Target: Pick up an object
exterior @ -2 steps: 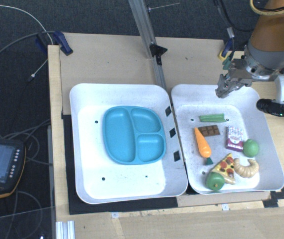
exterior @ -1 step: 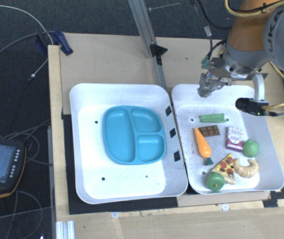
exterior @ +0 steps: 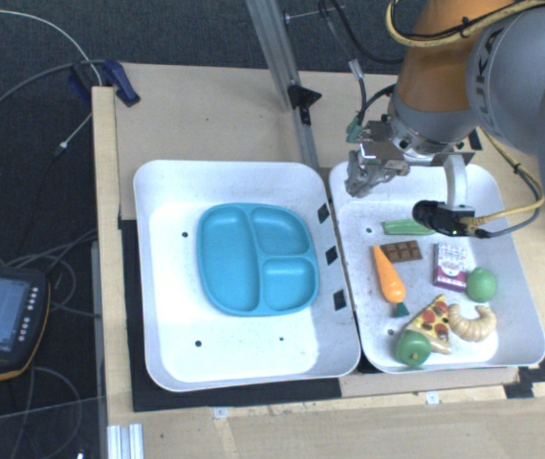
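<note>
Claw (exterior: 363, 178) hangs over the far-left corner of the right bin (exterior: 521, 256), nothing in it; can't tell if it's spread or pinched. So no pick yet. Nearest grabs: carrot (exterior: 388, 273) and chocolate (exterior: 403, 251), just nearer. Pizza (exterior: 430, 317), apple (exterior: 412, 348) crowd together. Blue tray (exterior: 256, 258) sits in left bin (exterior: 163, 285).

Pale wood bench top (exterior: 215, 113) on dark carpet floor (exterior: 24, 84), w/ loose cables (exterior: 24, 27) and a screen handset (exterior: 0, 318) on the floor at far left, grey metal post (exterior: 272, 36) slanting up at back.
</note>
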`<state>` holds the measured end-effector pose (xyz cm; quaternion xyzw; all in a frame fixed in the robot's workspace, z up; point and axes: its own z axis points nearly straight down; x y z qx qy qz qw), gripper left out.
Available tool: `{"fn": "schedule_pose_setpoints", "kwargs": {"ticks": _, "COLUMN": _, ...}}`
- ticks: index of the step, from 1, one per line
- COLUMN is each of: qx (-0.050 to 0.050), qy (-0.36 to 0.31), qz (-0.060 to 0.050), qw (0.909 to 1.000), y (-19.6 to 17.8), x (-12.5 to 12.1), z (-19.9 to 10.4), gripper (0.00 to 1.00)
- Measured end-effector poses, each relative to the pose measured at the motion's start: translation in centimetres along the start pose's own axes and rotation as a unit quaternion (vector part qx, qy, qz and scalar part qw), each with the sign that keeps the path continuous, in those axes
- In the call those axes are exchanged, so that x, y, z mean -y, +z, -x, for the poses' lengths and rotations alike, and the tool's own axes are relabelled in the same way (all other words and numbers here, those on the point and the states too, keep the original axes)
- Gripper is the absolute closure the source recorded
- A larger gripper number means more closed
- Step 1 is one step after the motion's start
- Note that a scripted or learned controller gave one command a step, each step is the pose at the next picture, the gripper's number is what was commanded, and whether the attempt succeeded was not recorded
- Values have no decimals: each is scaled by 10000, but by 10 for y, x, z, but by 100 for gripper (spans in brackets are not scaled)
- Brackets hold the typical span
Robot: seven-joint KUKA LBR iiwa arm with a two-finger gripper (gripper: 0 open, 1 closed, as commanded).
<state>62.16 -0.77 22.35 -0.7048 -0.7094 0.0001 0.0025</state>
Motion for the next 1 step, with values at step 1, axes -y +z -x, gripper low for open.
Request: {"fn": "schedule_pose_setpoints", "kwargs": {"ticks": 1, "qx": 0, "qy": -2, "qz": 7, "qw": 10000, "y": -12, "x": 12, "z": -51, "gripper": 100}}
